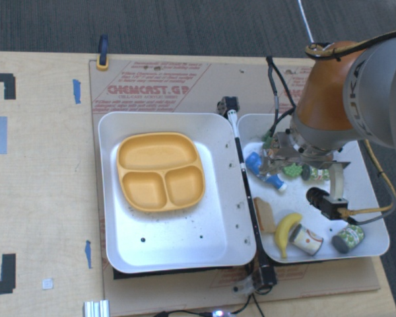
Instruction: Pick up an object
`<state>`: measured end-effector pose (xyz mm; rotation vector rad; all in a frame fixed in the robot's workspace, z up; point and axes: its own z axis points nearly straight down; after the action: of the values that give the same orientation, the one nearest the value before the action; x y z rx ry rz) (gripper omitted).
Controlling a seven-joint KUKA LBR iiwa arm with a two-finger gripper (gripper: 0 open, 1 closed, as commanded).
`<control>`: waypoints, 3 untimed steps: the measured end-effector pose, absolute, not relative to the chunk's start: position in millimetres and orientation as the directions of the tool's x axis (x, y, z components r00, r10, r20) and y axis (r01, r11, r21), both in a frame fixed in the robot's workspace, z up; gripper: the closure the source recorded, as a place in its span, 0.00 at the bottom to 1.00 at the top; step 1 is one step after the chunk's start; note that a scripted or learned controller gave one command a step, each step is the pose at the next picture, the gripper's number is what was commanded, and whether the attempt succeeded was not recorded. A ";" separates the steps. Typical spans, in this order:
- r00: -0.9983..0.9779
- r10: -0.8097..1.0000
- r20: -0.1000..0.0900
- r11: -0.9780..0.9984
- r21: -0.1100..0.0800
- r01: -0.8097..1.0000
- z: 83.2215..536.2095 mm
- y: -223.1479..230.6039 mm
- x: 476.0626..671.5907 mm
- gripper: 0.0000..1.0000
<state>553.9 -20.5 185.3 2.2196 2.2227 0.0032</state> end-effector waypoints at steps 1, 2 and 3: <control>-0.001 1.000 0.000 0.001 0.001 1.000 185.0 -21.0 553.7 0.00; 0.000 1.000 0.000 0.000 0.000 1.000 184.9 -78.4 507.7 0.00; 0.000 1.000 0.000 0.000 0.005 1.000 86.9 -107.9 527.1 0.00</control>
<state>527.1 -107.9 86.9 2.2183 2.2193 0.0054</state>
